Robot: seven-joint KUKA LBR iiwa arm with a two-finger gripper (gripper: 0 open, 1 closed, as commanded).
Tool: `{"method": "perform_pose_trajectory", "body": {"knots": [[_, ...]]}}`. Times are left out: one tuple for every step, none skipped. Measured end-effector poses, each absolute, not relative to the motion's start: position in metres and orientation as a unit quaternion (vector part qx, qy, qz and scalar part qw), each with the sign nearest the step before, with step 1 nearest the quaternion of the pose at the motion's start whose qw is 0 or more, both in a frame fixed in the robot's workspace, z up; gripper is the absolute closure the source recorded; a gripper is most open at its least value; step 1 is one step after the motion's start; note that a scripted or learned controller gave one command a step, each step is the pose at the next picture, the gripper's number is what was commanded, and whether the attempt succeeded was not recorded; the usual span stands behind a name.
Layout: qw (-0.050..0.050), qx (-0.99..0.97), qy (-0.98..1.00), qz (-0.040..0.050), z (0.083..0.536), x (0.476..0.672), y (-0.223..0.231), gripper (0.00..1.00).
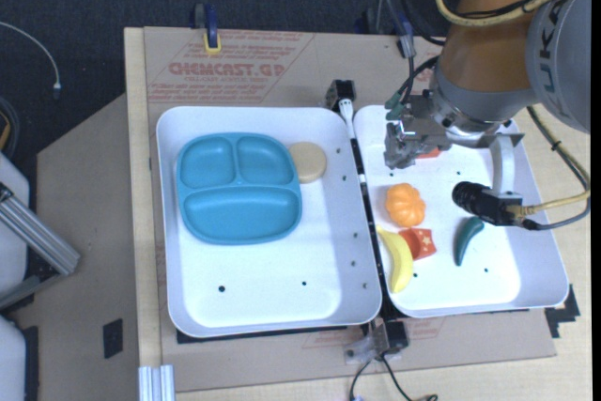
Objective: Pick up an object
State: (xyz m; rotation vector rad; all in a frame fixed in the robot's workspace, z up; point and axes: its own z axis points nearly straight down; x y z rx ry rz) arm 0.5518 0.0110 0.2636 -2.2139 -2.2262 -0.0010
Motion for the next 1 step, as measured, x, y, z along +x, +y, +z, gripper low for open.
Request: {"method": "perform_pose_trajectory", "body": {"knots": [[0.000, -0.705, -0.709, -0.0006, 0.2489, 0.5686, 0.0599, 1.00]]}}
